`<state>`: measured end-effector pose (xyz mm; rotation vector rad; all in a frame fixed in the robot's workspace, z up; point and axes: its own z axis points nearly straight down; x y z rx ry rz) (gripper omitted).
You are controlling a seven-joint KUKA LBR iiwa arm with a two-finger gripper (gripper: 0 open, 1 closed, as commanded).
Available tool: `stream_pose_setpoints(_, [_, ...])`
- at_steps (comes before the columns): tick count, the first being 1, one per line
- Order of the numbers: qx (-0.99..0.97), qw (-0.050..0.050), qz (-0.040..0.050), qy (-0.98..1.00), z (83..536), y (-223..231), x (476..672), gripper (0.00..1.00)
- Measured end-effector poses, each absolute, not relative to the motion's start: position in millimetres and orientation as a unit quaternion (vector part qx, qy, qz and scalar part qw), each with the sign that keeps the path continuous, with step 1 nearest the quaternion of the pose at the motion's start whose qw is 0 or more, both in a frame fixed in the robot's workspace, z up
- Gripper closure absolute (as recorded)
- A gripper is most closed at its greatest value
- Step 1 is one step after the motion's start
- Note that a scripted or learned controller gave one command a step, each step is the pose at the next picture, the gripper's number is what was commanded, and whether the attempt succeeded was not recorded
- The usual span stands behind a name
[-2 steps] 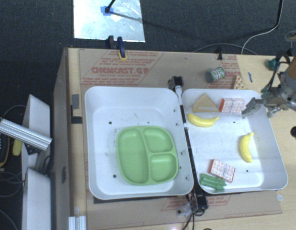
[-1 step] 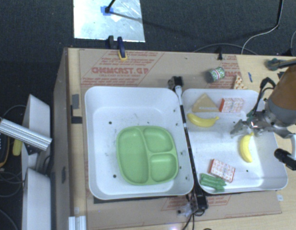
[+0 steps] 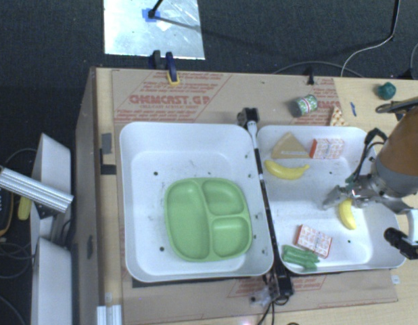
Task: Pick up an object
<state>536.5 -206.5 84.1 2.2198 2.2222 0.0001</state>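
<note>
The right bin (image 3: 351, 263) holds several small objects. A long yellow banana (image 3: 286, 170) lies near its left wall, with a tan wedge (image 3: 290, 145) and a red-and-white box (image 3: 327, 148) behind it. My gripper (image 3: 343, 199) is low over the right half of this bin, coming in from the right. A short yellow piece (image 3: 347, 215) lies directly beneath and in front of it, touching or nearly touching. A second red-and-white box (image 3: 314, 240) and a green pod (image 3: 300, 257) lie along the front wall.
The left bin (image 3: 148, 154) carries a green divided plate (image 3: 207, 218). Behind the bins on the bench sit a small green-and-white can (image 3: 305, 105) and a teal knob (image 3: 387, 90). A black part of the arm (image 3: 402, 241) hangs over the right bin's front right corner.
</note>
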Motion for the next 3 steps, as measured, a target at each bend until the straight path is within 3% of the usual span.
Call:
stream_pose_setpoints(1, [0.706,0.001,0.0010,0.708,95.0,-206.6,537.5,1.00])
stream_pose_setpoints(2, [0.706,0.002,0.0016,0.709,210.7,-153.2,551.0,1.00])
stream_pose_setpoints(3, [0.706,0.000,0.0009,0.709,219.1,-93.7,569.3,1.00])
